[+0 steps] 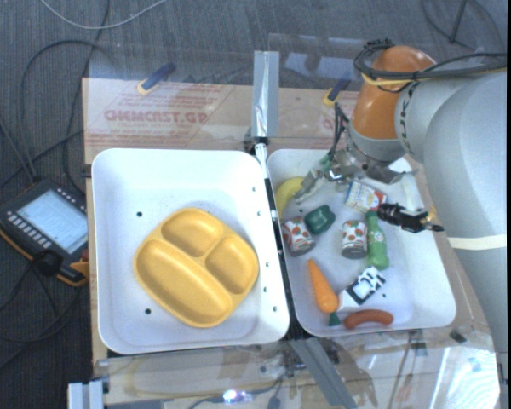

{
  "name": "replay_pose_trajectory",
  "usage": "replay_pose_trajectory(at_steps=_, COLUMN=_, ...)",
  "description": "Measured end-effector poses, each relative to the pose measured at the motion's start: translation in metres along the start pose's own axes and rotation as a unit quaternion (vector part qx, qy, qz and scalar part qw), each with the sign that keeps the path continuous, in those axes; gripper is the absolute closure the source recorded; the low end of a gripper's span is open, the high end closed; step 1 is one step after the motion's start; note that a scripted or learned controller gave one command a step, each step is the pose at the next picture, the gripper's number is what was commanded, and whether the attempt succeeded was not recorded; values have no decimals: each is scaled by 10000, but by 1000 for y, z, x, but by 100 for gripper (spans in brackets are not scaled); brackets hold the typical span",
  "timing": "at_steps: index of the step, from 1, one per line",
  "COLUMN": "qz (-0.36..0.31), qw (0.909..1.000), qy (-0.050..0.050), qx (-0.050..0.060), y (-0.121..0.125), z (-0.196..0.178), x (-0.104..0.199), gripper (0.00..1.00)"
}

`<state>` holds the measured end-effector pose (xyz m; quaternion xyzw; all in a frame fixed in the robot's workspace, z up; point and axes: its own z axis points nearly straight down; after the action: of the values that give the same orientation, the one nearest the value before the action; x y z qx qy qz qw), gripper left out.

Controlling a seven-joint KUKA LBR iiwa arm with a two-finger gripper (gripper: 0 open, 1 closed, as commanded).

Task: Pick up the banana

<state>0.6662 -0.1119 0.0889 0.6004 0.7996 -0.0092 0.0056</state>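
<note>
Sausage (pixel 368 318) and carrot (pixel 323 286) lie clear, but the end effector (pixel 317 182), seemingly released beside the banana (pixel 288 192), may snag the bin wall (pixel 272 220) or green block (pixel 319 219).

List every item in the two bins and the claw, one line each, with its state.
banana: lying at right bin's left wall, not gripped
claw: low beside the banana
yellow tray: flat in left bin
carrot: lying flat
sausage: lying flat
two cans: tipped over
green bottle: lying down
</note>
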Motion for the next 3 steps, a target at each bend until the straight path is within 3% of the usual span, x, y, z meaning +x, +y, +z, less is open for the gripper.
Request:
replay_pose_trajectory(at_steps=1, qz=-1339, qw=9910, qy=57, qx=21, y=-1, z=0, x=-2, gripper=0)
replay_pose_trajectory(at_steps=2, qz=-2234, qw=9747, qy=53, qx=65, y=-4, z=0, x=-4, gripper=0)
replay_pose_trajectory(at_steps=3, qz=-3051, qw=9523, qy=47, qx=27, y=-8, z=0, x=-2, gripper=0)
